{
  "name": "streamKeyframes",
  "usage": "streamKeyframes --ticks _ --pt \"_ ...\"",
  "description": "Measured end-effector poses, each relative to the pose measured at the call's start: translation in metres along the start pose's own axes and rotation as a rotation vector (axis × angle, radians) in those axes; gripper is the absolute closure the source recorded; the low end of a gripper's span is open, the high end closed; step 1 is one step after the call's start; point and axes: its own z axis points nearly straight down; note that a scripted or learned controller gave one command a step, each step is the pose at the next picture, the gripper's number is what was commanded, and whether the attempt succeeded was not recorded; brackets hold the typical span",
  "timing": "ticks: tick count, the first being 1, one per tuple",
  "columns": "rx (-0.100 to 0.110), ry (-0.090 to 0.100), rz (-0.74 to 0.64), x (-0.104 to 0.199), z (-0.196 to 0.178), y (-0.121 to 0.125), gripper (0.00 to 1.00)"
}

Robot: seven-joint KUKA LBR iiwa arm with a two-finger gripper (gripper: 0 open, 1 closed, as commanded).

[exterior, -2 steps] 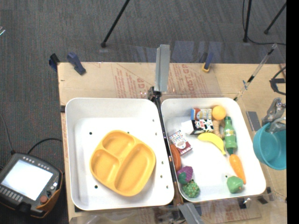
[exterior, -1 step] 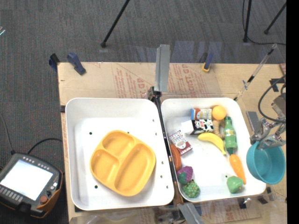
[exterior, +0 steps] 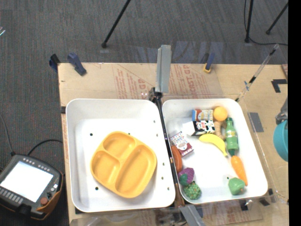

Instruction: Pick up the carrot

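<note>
Since the arm [exterior: 283, 113] sits at the right edge of the view with just its wrist ring [exterior: 282, 146] to go by, I cannot tell whether the gripper is released or clenched, and nothing can be seen carried there.

Out from that wrist the first thing met is the right wall of the right bin [exterior: 256, 147], and just inside it lies the carrot [exterior: 239, 169] — to the wrist's left and a little toward the bench's near side.

The carrot lies flat on the bin floor, its long axis slanted: the thick end points away and left, and the thin tip points near and right, toward the bin's corner. A grasp would probably do best closing across that slant, not along it.

It is crowded. The pepper [exterior: 236, 186] lies just beside the tip, and the bottle [exterior: 230, 135] lies just past the thick end, perhaps touching it. The banana [exterior: 214, 143] is farther left. The side facing the wall looks the freer one, so the approach seems short but tight.
</note>
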Motion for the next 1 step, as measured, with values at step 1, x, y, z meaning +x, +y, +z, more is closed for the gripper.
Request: streamKeyframes --ticks 1 --pt "-0.016 0.006 -0.3 0.0037 0.0841 0.0041 1.0"
